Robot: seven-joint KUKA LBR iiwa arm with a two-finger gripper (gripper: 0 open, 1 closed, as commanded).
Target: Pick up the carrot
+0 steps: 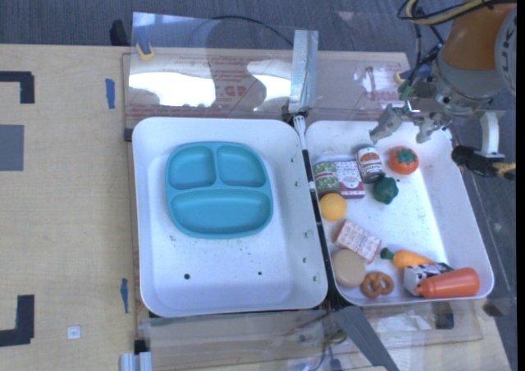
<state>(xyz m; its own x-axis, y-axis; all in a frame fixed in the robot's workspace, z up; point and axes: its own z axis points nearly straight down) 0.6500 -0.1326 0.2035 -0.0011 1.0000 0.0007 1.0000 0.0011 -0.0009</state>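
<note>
The carrot (408,259) is small and orange with a green top, lying near the front of the right bin (459,197), just behind an orange bottle (448,282). My gripper (407,126) hangs over the back edge of that bin, far behind the carrot. Its two fingers are spread, open, with nothing between them. A red tomato (403,161) sits just below the gripper.
The right bin also holds a small can (370,162), a green vegetable (385,190), a green-labelled box (337,175), a yellow ball (332,207), a cracker (358,240), a round biscuit (348,267) and a pretzel (376,284). The left bin (156,263) bears a blue divided plate (219,189).
</note>
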